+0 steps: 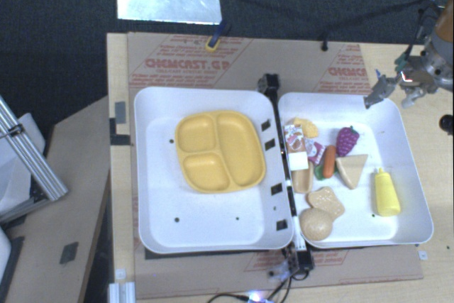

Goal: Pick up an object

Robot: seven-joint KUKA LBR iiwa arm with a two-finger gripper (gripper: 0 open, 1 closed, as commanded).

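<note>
Approach step, judged: claw hangs above the far right rim of the right shallow white plastic bin, fingers spread with nothing between them, so the next move needs a descent toward the yellow plastic mustard bottle, isolated near that bin's right wall with open room around.

So here's what's visible of me: my gripper is a small greyish metal thing with two stubby dark-tipped fingers, kinda blurry here. There's a tiny reddish spot near its middle, maybe a light or a label, honestly can't tell. Behind it my wrist is a chunky silver-grey block. Above that sits a tan-orange part, with thin dark cables running up past it.
</note>
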